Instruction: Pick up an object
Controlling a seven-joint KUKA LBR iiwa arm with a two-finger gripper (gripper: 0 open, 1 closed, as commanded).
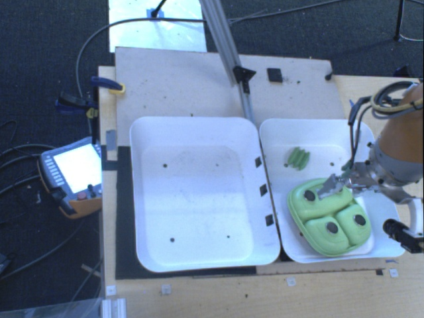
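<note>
A large light green moulded toy (329,218) with three dark round spots lies in the front half of the right bin (311,132). A small ridged green piece (297,158) rests farther back in the same bin. My gripper (333,187) reaches in from the right and hovers at the green toy's upper right edge, its grey metal fingers (327,191) pointing left over the toy. Whether the fingers touch the toy is unclear.
The left bin (192,128) stands beside the right one, with black clips (263,189) along the shared rim. A slanted metal pole (225,42) rises behind the bins. A teach pendant (71,175) and cables lie off the bench's left.
</note>
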